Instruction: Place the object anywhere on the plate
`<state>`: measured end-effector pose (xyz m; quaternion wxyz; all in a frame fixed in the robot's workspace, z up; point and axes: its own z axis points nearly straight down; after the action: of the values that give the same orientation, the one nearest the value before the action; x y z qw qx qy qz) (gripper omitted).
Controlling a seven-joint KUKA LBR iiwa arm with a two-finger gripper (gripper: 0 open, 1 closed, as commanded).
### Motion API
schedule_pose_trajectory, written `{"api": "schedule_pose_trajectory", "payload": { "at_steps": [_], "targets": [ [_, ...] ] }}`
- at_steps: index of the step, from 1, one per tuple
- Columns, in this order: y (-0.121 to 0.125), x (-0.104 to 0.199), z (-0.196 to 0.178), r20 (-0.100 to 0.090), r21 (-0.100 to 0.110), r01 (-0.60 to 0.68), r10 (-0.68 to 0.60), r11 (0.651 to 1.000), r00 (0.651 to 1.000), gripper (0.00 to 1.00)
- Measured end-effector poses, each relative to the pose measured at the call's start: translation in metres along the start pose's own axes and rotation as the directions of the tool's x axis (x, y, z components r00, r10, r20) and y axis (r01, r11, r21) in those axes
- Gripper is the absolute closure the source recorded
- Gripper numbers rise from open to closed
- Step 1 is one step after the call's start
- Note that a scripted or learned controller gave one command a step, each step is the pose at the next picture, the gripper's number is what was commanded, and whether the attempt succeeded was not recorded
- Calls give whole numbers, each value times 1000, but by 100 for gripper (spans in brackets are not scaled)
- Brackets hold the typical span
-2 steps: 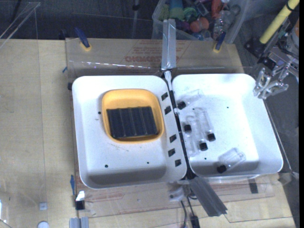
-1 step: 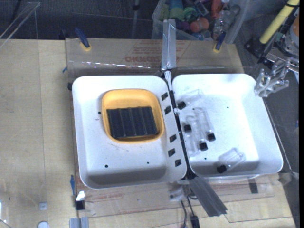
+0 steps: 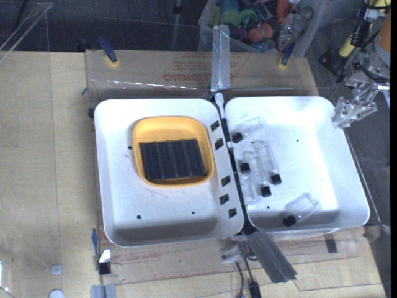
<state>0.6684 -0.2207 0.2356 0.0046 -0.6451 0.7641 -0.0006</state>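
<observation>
At left of the desk (image 3: 37, 166), the left-hand white bin (image 3: 111, 216) carries a yellow-orange plate (image 3: 144, 129) of rounded-square outline, and on that plate lies a dark ribbed rectangular slab (image 3: 172, 159), flat and roughly centred, its long edges running across the plate. What the slab is cannot be told from this view; it may be part of the plate setting or a thing already placed. At right, the right-hand white bin (image 3: 322, 141) holds several clear plastic pieces with black ends: a cluster of small clear tubes (image 3: 257, 166) near the divider between the bins, and a single clear capped tube (image 3: 302, 207) lying tilted near the front wall. All of these rest on the bin floor, well apart from the plate. At the upper right, outside the right bin's far corner, the pincer (image 3: 353, 108) hangs above the desk edge, pale and metallic; its fingers look parted, with nothing visible between them, though the part is small and somewhat blurred.

Judgement of progress: if the object meant is one of the clear pieces, the task stands at its start. No piece is gripped, none is lifted, and none lies on the plate. What is left would be the whole sequence: reach into the right bin, close on a piece, carry it over the divider, and release it on the plate.
</observation>
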Motion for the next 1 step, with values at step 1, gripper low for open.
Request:
{"api": "schedule_pose_trajectory", "payload": {
  "at_steps": [1],
  "targets": [
    [0, 0, -18, 0, -1, 272, -272, 962, 962, 100]
  ]
}}
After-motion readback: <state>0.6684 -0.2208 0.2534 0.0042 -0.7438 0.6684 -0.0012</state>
